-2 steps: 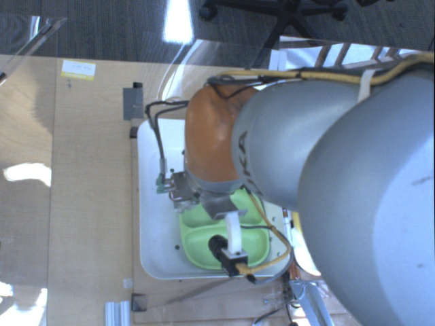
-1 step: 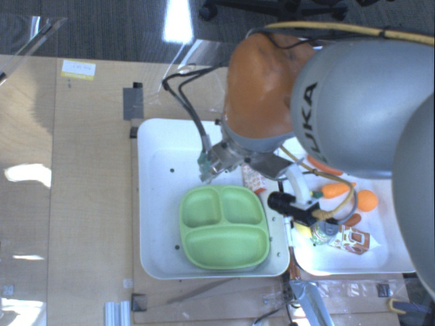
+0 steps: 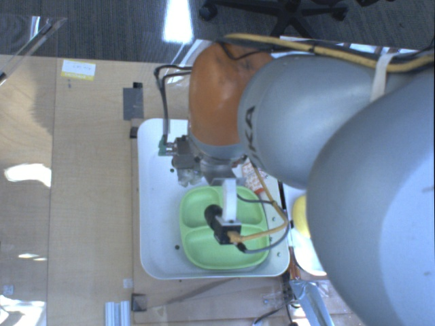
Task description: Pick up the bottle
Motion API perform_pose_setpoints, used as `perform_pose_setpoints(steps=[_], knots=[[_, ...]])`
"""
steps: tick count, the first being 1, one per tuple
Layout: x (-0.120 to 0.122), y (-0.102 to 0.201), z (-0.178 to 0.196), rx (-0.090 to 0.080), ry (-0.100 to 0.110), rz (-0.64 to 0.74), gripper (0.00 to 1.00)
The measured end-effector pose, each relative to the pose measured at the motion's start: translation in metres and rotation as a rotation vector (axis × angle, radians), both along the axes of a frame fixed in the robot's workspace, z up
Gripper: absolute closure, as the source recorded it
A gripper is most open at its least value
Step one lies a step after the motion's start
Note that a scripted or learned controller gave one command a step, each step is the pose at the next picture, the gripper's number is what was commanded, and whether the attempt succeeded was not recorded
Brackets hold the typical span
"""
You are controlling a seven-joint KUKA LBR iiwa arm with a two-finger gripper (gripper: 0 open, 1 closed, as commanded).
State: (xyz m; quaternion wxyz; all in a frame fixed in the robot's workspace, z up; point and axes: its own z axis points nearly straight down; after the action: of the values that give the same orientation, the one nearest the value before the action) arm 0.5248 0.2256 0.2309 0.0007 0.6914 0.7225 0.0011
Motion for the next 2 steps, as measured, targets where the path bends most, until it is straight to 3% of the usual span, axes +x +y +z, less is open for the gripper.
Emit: perform_pose_setpoints(steps=[1, 2], knots=[[-0.037, -0.049, 0.011, -0.001, -0.004, 0.596, 1.0], [0.01, -0.037, 0.103, 0.0, -0.008, 0.407, 1.0]])
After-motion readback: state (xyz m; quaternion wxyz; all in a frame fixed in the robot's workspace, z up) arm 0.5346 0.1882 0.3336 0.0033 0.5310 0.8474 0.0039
